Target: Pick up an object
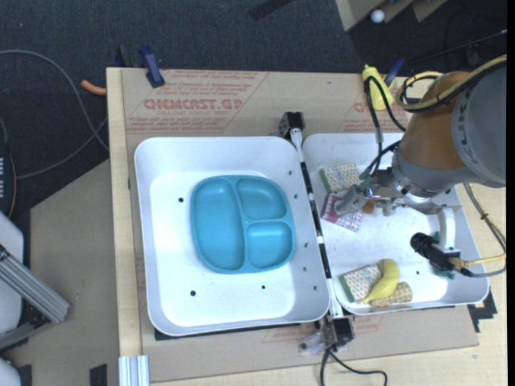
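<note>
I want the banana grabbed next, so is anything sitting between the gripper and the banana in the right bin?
Nothing visible does. The gripper is over a small packet near the right bin's left side; bare bin floor runs from there down to the banana, which lies on two crackers.
</note>
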Motion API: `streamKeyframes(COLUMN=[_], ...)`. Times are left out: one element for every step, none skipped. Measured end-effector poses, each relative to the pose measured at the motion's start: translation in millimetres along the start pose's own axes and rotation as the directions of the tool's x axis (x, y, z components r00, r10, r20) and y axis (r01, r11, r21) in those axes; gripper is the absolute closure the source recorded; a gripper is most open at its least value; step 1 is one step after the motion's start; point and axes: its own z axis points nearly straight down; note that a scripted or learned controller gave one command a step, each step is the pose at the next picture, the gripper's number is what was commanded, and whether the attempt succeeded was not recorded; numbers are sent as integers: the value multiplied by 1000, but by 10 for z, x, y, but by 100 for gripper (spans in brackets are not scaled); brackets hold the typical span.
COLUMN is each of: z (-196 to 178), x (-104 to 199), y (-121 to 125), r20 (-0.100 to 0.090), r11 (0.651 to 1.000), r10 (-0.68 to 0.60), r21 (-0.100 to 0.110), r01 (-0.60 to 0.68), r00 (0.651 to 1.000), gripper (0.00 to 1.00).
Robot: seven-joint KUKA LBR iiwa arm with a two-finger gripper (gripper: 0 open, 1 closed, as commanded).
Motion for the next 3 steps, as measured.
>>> streamKeyframes(z=[268,170,171], x=[-179,-175,-175], y=[527,530,528], r20=[1,2,2], r11=[1000,1000,1000], r10=[-2,-4,-3], r21=[-4,-6,-5], r01=[2,4,3], r00=[1000,1000,1000], gripper=[0,100,0])
